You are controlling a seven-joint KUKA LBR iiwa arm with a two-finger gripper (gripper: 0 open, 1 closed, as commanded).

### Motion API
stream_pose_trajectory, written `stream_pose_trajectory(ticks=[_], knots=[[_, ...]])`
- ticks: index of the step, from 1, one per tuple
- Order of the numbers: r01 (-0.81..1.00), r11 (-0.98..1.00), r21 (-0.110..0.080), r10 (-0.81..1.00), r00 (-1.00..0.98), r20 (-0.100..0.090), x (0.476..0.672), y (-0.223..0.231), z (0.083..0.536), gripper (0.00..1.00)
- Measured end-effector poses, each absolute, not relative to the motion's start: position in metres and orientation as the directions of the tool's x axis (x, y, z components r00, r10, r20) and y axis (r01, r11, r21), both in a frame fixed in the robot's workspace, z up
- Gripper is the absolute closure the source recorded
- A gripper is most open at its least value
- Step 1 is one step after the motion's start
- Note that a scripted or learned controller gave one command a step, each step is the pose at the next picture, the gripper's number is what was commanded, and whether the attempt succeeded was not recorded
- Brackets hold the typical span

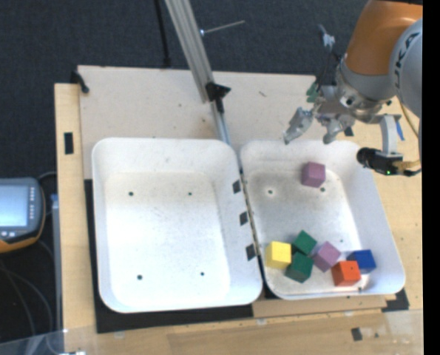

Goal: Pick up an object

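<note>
We see the grey arm (386, 43) with its orange band entering at about two o'clock, and its gripper (316, 129) hangs above the far rim of the right bin (375, 220), near that bin's twelve o'clock edge. Two fingers (297, 126) spread apart below the wrist with a plain gap between them, and nothing sits in that gap, so the gripper is parted and has hold of nothing.

Just toward six o'clock from the gripper, a lone purple cube (313, 174) rests on the floor of the right bin, apart from the fingers and well apart from the other blocks.

The remaining blocks cluster near the bin's six o'clock edge. A yellow cube (280, 254) lies at the nine o'clock end of the group. Beside it are two green cubes: the upper green cube (305, 242) and the lower green cube (299, 268), close together. A second purple cube (327, 255) sits just at three o'clock of them, touching or nearly touching an orange cube (345, 272), and a blue cube (362, 259) lies at the three o'clock end.

The left bin (168, 220) sits alongside on the pale wooden surface (146, 102). A slanted metal rail (194, 43) crosses the surface toward twelve o'clock.
</note>
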State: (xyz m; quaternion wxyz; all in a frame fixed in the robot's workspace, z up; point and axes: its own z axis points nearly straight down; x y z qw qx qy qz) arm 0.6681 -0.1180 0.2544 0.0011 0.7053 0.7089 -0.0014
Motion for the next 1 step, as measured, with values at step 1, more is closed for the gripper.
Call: stream_pose_trajectory(ticks=[1], knots=[[1.0,0.006,-0.001,1.0,-0.006,-0.003,0.6681,-0.1178,0.2544,0.0]])
